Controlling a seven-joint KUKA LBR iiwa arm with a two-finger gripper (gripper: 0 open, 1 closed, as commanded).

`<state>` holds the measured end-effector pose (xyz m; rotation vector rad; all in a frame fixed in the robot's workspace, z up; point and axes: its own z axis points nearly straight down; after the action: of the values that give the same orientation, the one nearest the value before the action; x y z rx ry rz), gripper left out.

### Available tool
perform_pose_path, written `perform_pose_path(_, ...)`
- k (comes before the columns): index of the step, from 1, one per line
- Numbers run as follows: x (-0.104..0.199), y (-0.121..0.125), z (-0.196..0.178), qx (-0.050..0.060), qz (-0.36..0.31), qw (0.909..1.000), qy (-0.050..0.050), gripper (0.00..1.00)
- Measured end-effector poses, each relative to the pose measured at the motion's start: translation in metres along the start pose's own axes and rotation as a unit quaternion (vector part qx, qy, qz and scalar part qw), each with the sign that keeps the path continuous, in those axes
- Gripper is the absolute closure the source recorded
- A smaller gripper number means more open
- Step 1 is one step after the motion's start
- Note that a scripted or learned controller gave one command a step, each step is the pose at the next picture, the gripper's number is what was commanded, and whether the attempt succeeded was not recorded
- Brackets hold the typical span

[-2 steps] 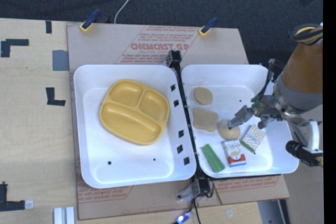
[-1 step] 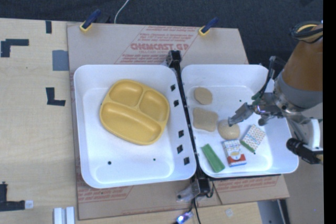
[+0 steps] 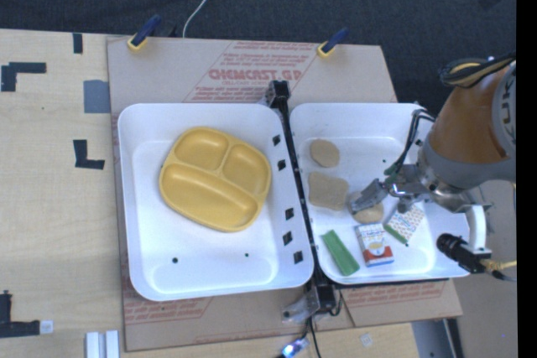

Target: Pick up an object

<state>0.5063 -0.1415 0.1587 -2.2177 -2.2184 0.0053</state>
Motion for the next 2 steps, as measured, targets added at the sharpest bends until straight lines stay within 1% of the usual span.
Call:
perform_pose_path(1,0.0,-0.002,0.064,-0.001,0.0,1.0,0.0,0.0)
perform_pose_path(2,0.0,-0.002,0.074,-0.002,0.0,1.0,-0.001,0.0)
